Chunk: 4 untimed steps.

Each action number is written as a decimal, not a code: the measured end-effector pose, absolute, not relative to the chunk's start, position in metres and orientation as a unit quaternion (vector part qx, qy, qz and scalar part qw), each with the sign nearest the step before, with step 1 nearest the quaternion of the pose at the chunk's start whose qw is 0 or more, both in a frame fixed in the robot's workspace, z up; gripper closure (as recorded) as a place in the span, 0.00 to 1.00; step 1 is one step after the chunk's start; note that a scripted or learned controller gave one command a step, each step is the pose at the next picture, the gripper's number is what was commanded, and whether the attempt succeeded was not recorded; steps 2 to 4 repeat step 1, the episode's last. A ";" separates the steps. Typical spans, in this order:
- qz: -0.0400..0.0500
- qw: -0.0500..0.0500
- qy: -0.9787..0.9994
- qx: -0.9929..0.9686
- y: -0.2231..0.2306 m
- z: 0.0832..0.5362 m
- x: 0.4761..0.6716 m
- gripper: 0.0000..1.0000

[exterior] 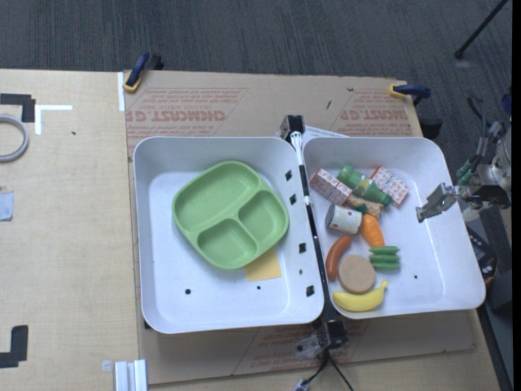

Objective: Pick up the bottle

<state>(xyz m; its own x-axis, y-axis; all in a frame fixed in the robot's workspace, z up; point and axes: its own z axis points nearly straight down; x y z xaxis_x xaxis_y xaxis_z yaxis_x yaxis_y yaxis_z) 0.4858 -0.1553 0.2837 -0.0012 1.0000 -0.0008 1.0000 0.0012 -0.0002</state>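
Though apart — pincer (431, 208), bottle (363, 184)

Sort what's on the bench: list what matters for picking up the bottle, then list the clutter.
For the job:
green bottle, lying in the right bin
gripper, over that bin's right side

Just lying about:
green divided plate in the left bin
yellow slice under the plate's edge
banana
carrot
round cookie
small can

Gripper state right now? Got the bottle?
Gripper: fingers' state cannot be told; nothing seen held. It sits over the right bin's right side, apart from the green bottle.
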 end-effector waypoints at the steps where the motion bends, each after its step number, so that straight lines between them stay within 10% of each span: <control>1: 0.000 0.001 0.708 0.707 -0.156 0.293 0.487 1.00; 4: 0.000 0.001 0.708 0.707 -0.156 0.293 0.487 1.00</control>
